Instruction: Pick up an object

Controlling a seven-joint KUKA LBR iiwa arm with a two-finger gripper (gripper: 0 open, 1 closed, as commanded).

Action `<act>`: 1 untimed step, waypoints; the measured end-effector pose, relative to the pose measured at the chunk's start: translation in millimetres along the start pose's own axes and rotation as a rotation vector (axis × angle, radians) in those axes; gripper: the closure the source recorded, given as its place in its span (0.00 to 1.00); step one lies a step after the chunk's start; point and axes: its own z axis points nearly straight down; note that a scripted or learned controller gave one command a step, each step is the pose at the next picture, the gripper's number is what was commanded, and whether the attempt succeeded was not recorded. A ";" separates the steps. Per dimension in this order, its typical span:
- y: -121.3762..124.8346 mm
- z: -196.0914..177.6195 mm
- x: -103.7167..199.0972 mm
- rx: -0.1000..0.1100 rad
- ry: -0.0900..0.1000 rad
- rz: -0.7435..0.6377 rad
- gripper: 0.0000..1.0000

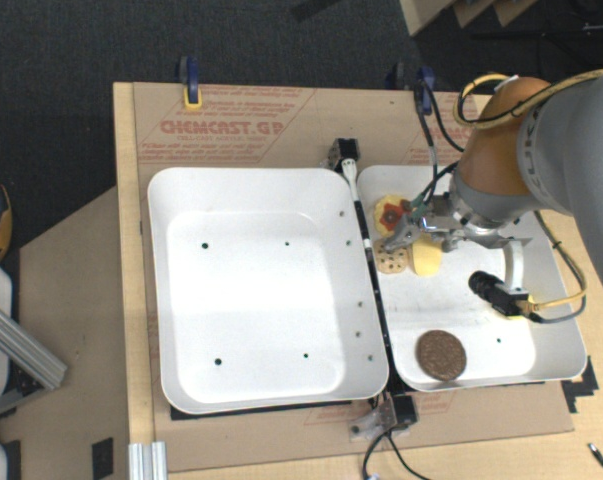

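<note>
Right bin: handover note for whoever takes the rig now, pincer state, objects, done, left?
Pincer: low in the right bin near its left wall; open or shut cannot be told, and no object is seen between its tips.
Objects: a yellow piece, a tan block with dots and a red and yellow item clustered by the pincer; a brown disc lies apart near the front edge.
Left bin: white, with small dark dots.
Done: arm is down at the cluster.
Left: secure one object and lift it.

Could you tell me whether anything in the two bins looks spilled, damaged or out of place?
Nothing stands out. The brown disc lies flat in the right bin; the yellow piece and small toys sit loosely grouped by the divider.
</note>
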 end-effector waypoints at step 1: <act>48.8 1.0 -3.3 0.003 0.002 0.002 0.00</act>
